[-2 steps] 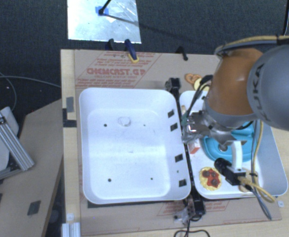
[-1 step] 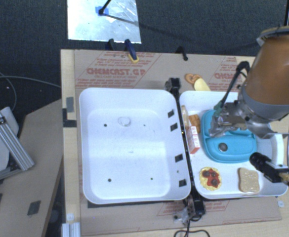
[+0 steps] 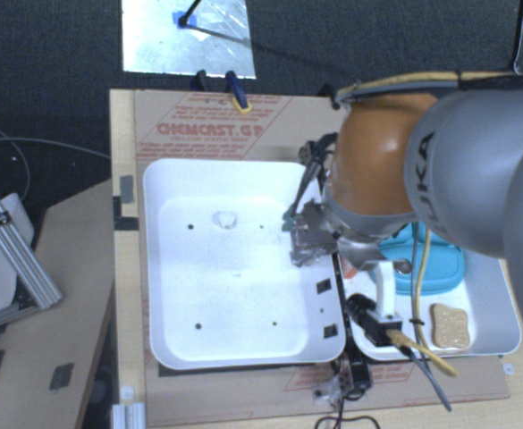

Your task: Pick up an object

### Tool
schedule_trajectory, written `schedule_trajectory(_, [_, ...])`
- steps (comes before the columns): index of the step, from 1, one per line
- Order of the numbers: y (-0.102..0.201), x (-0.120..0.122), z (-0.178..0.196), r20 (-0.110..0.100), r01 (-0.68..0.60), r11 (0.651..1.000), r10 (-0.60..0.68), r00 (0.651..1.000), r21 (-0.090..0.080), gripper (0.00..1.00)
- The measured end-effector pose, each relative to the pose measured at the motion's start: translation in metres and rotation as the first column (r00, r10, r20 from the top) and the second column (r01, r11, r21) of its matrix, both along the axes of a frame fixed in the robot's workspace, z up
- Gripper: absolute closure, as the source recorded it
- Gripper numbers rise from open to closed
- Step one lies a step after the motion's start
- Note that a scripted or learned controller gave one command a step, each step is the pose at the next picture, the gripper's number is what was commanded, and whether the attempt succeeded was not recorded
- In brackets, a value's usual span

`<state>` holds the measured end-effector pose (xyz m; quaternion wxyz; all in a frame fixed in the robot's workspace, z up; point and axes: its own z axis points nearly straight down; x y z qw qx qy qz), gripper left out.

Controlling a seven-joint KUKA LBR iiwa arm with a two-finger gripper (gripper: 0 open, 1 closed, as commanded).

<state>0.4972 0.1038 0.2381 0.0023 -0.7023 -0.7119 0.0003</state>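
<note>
My gripper [image 3: 302, 242] hangs over the right edge of the left bin [image 3: 167, 266], close to the wall between the two bins. I see nothing between its tips. A small pale, roundish thing [image 3: 224, 219] lies on the left bin's floor toward the back, well to the left of the gripper. In the right bin [image 3: 502, 329] a light blue object [image 3: 438, 266] lies partly hidden under the arm, and a tan, rough-textured block [image 3: 450, 326] rests near the front right corner.
The big grey arm with its orange band [image 3: 377, 159] covers most of the right bin. A cardboard sheet [image 3: 207, 123] lies under the bins, with a shiny foil sheet [image 3: 188, 23] behind it. A metal frame [image 3: 11, 248] stands at the far left.
</note>
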Motion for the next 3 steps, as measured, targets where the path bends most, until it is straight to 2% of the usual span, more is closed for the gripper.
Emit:
schedule_trajectory(1, [-0.015,0.047,0.200,0.026,0.009,1.000,-0.009,1.000,0.001,1.00])
schedule_trajectory(2, [0.066,0.041,0.062,-0.005,0.003,1.000,-0.003,1.000,-0.003,1.00])
schedule_trajectory(3, [0.016,0.053,0.234,0.021,0.016,1.000,-0.016,1.000,0.001,1.00])
